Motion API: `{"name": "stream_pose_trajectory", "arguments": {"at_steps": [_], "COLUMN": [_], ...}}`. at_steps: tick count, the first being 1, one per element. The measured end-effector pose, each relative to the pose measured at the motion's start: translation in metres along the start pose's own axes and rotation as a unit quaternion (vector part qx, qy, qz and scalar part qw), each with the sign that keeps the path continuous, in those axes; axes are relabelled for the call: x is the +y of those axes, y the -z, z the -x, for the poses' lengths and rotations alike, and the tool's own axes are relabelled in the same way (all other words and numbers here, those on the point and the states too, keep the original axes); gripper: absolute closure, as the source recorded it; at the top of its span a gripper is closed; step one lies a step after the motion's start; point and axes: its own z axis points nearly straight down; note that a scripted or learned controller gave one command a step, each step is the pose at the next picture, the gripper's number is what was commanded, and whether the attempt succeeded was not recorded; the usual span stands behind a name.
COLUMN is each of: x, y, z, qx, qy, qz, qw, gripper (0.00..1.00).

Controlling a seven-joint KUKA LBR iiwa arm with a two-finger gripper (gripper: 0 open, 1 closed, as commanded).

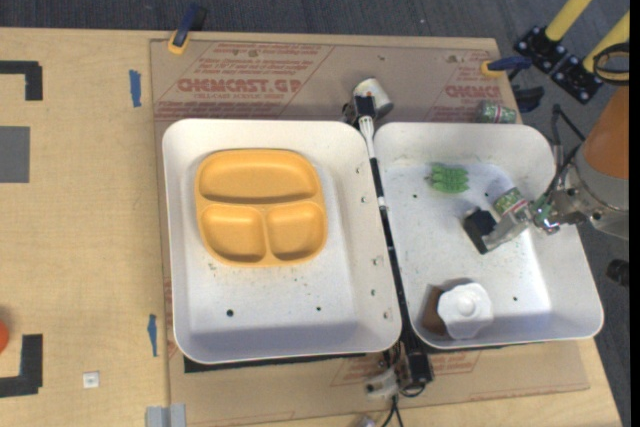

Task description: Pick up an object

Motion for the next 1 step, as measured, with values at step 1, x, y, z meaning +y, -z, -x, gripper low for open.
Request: {"name": "stream_pose_trajectory", "arguments": {"at_steps": [1], "x": [0.1011], "y": [-0.0549], "z": [-0.0246], "qx": [-0.001], "qy": [0.014], "qz": [0.002], "qw": [0.9999], "gripper": [0.0]}}
